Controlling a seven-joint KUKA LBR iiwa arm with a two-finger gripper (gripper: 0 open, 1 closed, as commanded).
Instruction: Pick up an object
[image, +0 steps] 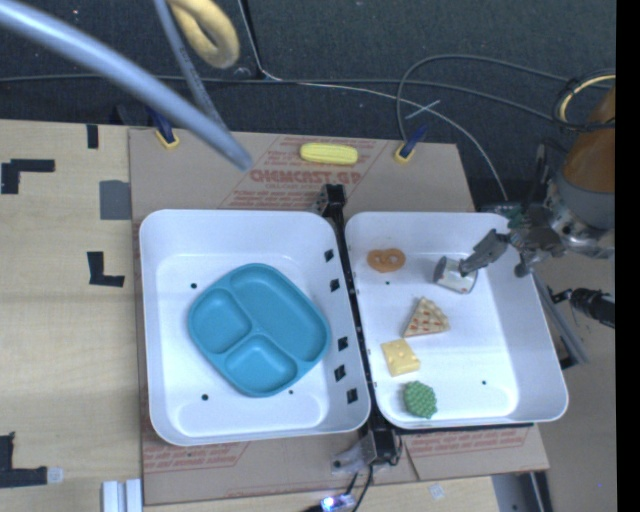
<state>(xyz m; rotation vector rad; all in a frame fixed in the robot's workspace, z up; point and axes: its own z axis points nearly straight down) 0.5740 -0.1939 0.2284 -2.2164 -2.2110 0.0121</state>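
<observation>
Camera view, as I log it: left bin (160, 300) holds a blue divided tray (258, 328). Right bin (520, 360) holds a pretzel (385, 261), waffle wedge (427, 319), cheese block (401, 357) and green piece (420, 399). Gripper (452, 275) sits beside the pretzel; whether it is clamped on anything, I cannot tell.

Two bins: left bin (160, 330) and right bin (520, 380), both white. Divided tray (258, 328) bright blue. Pretzel (386, 261) orange-brown. Wedge (427, 319) tan with red criss-cross lines. Block (401, 357) pale yellow. Lump (420, 399) green, bumpy. Banana (328, 153) yellow on brown cardboard (290, 175) with red lettering.
</observation>
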